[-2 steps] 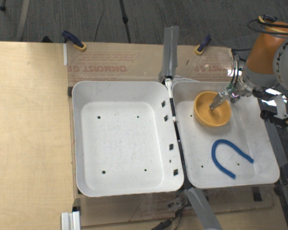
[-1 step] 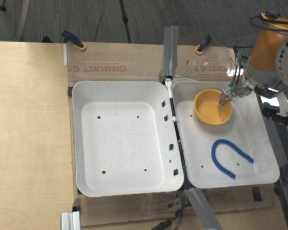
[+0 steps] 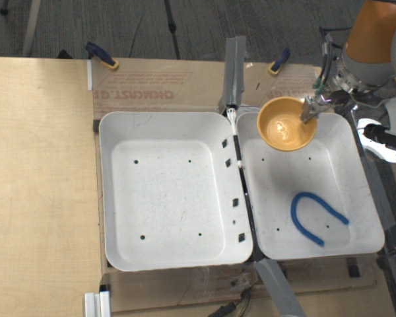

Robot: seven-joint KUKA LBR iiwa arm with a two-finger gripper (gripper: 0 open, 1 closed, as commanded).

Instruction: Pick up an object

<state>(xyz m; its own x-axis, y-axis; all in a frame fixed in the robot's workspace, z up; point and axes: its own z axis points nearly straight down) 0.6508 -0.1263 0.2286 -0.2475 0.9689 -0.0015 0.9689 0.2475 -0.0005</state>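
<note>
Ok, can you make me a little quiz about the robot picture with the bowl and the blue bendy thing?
1. True or false: the yellow bowl sits in the left bin.
2. What colour is the curved tube? A red, B blue, C green.
3. Fill in: the gripper is at the bowl's ___ rim, on the arm's side of the picture.

Key: 1 false, it is in the right bin. 2 B. 3 right.

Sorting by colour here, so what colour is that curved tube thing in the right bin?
Blue. The curved tube shows plainly in the camera view.
</note>
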